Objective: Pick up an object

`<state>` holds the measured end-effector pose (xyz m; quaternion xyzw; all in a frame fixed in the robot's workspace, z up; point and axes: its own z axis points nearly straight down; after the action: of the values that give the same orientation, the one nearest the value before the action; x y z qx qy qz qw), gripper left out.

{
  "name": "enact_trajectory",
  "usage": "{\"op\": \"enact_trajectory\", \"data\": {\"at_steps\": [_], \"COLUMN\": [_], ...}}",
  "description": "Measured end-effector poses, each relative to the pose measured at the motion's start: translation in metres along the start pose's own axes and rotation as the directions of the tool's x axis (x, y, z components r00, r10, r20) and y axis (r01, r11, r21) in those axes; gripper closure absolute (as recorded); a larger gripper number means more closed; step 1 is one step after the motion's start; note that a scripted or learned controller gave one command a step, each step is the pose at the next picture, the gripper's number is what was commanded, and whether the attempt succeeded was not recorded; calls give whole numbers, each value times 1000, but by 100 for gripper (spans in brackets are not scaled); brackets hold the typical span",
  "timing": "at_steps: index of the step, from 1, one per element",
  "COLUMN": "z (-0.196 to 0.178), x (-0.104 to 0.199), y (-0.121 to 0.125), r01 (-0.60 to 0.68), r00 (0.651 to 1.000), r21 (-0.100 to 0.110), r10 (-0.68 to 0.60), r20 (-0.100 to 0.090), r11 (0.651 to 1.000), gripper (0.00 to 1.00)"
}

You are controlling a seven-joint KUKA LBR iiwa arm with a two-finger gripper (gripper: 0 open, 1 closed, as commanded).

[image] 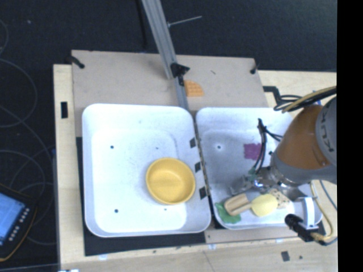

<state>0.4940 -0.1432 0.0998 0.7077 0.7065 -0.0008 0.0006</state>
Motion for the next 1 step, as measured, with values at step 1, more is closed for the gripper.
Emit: {"op": "enact_trajectory", "data": {"at_steps": [1], "z": [-12], "x": [-1], "y": [2], "r01": [-6], "r00": [1000], "r21": [-7], "r10": [6], "r20": [0], "r11": [1000], "gripper": [100]}}
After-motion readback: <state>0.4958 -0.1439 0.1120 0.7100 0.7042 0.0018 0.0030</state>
